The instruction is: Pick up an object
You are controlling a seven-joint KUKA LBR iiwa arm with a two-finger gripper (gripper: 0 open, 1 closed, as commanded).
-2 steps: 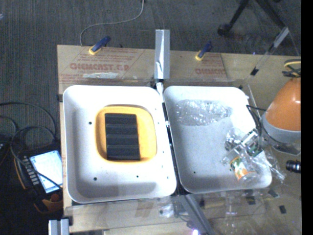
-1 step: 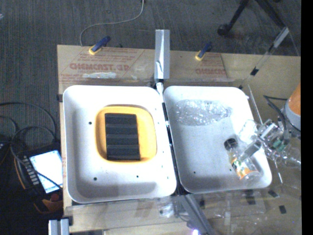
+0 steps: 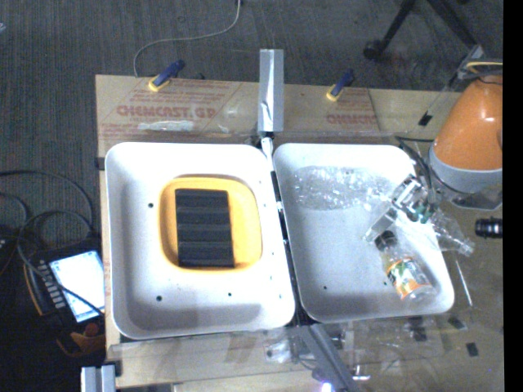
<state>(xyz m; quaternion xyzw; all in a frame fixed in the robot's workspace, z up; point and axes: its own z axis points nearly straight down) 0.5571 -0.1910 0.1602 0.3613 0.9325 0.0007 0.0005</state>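
Lying near the front corner of the right bin point(image 3: 327, 296), a small clear bottle point(image 3: 402, 274) with orange label is waiting, not yet picked. I am holding my claw point(image 3: 400, 207) just above it, fingers unclear. Farther left, a yellow tray point(image 3: 249, 219) is carrying a ribbed black block point(image 3: 204, 227).

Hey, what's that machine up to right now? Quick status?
Claw low over right bin, grip unclear. Small bottle lies loose near it, not held. Clear crumpled plastic behind. Yellow-and-black block in left bin.
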